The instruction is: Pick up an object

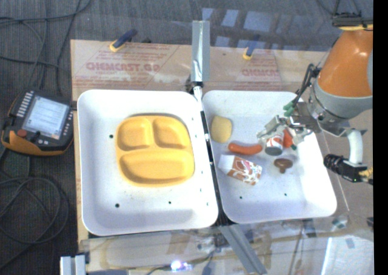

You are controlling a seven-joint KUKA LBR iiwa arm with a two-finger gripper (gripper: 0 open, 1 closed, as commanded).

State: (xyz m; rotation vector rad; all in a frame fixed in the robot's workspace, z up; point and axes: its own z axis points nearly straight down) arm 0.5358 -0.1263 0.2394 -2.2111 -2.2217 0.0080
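Right now I have the arm (345, 74) reaching over the right bin (315, 201), with the pincer (280, 129) low near the bin's upper right area. I cannot tell from this slanted view whether it is released or clenched; the metal parts blur into a small red-and-white item (276, 142) just beneath. Nothing is clearly held, so I judge the pick as not yet made and the step as the descent onto a target.

Candidates lie close together: a red sausage-like piece (245, 147) just left of the pincer, a small brown piece (283, 163) below it, a white carton with red print (242, 168) lying tilted near the bin's middle, and a pale yellow rounded piece (221, 128) by the left wall. The left bin (97, 207) carries a yellow sectioned tray (155, 149).

Next, I reckon the move calls for settling squarely over one item, probably the red-and-white one, and lifting straight up without nudging its neighbours.
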